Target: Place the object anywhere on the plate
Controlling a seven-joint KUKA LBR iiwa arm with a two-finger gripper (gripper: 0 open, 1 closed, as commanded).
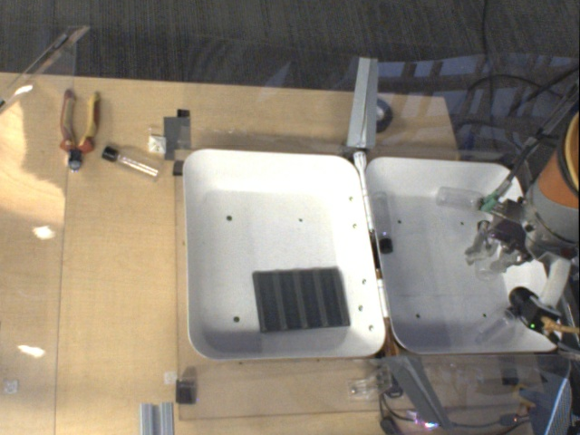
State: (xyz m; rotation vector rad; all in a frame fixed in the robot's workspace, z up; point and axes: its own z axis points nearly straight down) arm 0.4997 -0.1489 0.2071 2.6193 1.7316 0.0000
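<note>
1. Reaching in from the right edge of the frame, the grey arm (555,184) hangs over the right bin (426,320), with its gripper (494,243) over that bin's right half, close to the right wall.
2. The left part of the right bin's floor lies open, and so does most of the left bin (272,175); the two bins touch along a central seam, where a small dark piece (385,243) sits against the right bin's left wall.
3. The left bin holds a dark ribbed plate (300,298) on its lower floor, nearer the bottom wall than the top.
4. A pale, see-through object (450,196) lies in the upper middle of the right bin, just left of the gripper and well apart from the plate.
5. The gripper's fingers are a blur of pale metal and glare; whether they are parted or closed, and whether anything sits between them, cannot be told.
6. On the wooden bench (109,288) at the upper left lie pliers with red handles (78,125) and a small clear vial (131,161).
7. The arm is cut off by the right edge of the frame, and cables (535,315) cross the right bin's lower right corner.
</note>
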